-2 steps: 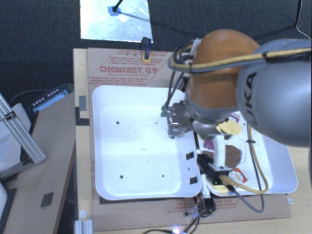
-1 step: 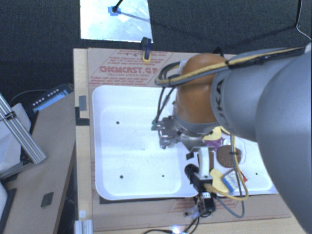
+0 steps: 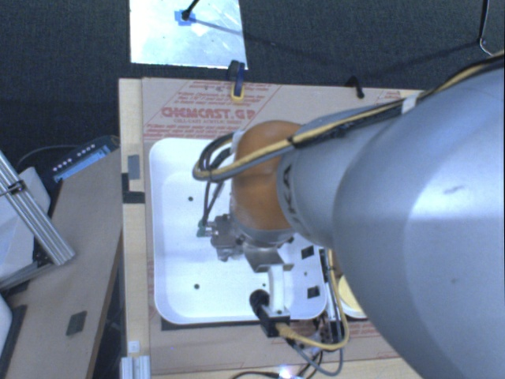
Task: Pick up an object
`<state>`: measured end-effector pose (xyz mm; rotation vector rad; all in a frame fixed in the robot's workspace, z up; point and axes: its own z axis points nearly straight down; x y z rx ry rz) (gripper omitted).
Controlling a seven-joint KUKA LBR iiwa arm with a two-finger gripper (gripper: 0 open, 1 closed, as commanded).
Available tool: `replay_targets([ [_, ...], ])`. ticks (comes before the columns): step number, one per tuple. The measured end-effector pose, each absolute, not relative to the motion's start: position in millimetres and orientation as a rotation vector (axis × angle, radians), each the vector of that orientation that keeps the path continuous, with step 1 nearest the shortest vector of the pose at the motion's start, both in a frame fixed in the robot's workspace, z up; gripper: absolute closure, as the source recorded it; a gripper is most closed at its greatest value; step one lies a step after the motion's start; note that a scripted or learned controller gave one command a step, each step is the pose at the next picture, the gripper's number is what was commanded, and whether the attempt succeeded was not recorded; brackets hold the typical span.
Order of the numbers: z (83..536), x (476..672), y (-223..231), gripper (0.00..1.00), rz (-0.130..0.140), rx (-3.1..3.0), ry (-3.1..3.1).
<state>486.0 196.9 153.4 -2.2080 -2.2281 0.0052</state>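
Observation:
My grey arm, with its orange band (image 3: 260,180), reaches in from the right and hangs low over the left white bin (image 3: 170,235), covering most of the bin's right half. The gripper (image 3: 221,239) shows as a grey metal body under the orange band, close above the bin floor. The wrist hides what lies beneath it. On the bare part of the bin floor I see two small dark dots (image 3: 191,200) and no loose object that I can name.
A sliver of the right bin (image 3: 353,308) peeks out under the arm. Both bins rest on a cardboard sheet (image 3: 205,109) with red print, held by a blue and yellow clamp (image 3: 236,81). An aluminium rail (image 3: 35,219) lies on the bench at left.

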Motion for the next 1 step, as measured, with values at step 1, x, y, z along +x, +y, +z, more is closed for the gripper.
replay_targets([
  [1,298.9,488.3,173.5,1.0,-0.02,-2.222,-2.229],
])
